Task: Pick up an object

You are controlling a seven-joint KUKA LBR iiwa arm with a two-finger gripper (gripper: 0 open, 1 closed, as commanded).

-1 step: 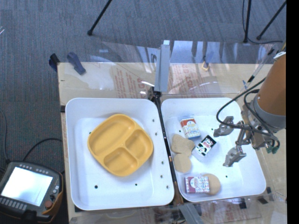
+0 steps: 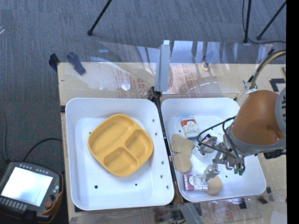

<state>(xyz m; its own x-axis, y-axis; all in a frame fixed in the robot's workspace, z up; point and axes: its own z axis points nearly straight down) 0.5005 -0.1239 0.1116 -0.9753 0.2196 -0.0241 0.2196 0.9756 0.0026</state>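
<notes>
A small red-and-white box [image 2: 195, 182] and a round tan piece [image 2: 215, 185] are lying at the right bin's [image 2: 252, 190] near edge. The gripper [image 2: 211, 172] is hovering just above them, fingers spread, gripping nothing. Farther back, two tan slabs [image 2: 181, 150] and another carton [image 2: 189, 127] are resting. A yellow divided tray [image 2: 120, 144] is sitting in the left bin [image 2: 79, 120].

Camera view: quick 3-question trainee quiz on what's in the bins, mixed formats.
1. True or false: the yellow divided plate lies in the right bin.
2. Which lies nearest the gripper? A) the plate B) the small red-and-white box C) the teach pendant
3. How many compartments does the plate have?

Key: 1 false, it lies in the left bin. 2 B. 3 three.
</notes>
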